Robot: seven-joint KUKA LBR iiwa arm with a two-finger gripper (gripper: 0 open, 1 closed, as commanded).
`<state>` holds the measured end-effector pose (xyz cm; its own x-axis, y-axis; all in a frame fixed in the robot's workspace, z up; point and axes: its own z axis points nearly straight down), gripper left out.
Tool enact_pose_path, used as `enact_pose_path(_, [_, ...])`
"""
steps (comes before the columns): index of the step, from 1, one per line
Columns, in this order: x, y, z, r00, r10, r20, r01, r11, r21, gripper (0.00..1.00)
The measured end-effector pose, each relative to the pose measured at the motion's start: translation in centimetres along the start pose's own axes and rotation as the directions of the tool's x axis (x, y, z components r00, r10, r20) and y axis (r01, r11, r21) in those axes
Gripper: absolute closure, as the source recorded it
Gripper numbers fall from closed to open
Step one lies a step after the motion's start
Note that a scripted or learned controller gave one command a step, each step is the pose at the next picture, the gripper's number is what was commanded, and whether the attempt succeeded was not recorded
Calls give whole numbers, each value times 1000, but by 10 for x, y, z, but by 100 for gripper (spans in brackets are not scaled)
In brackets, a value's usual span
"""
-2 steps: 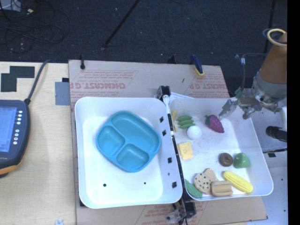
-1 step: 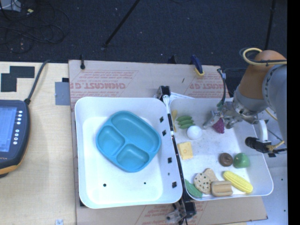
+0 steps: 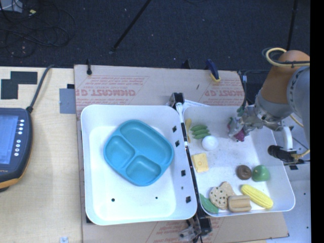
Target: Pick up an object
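The right bin holds toy foods: a green pea pod, a white ball, a yellow cheese block, a brown doughnut, a green apple, a yellow corn cob, a tan bread roll and a chocolate-chip cookie. My gripper is low over the bin's back part, right of the white ball. A small purple object sits right at its tip, partly covered by it.
The left bin carries a blue divided plate. A black-clipped divider runs between the two bins. A tablet lies at the far left of the bench. The arm's orange band stands over the right bin's back right corner.
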<state>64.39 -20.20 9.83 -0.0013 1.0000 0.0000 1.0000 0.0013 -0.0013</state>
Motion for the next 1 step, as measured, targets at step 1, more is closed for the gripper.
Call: enact_pose_path(1, [104,-19,-47,1000,-7,-5,7,1000,-2,100])
